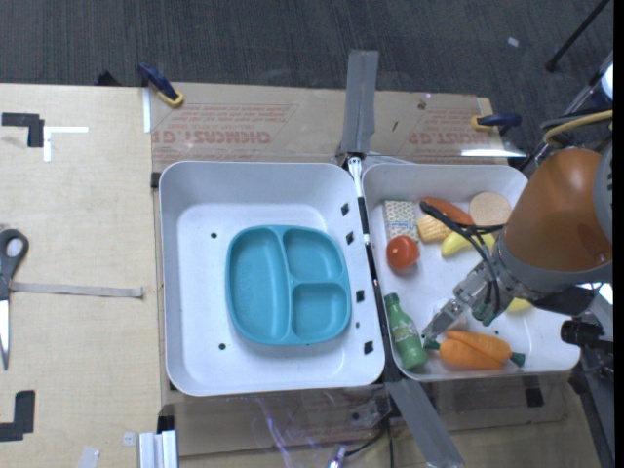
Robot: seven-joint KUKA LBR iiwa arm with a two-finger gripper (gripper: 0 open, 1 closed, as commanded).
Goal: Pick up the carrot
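Carrot [474, 350] lying left-right in right bin [546, 363], green end right, gripper [436, 328] just above, grip state unclear

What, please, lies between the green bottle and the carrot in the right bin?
In the camera view, the gripper tip sits between the green bottle and the carrot.

The arm [556, 213] hides part of the right bin [429, 373], and scissors [8, 281] left of it are cropped.
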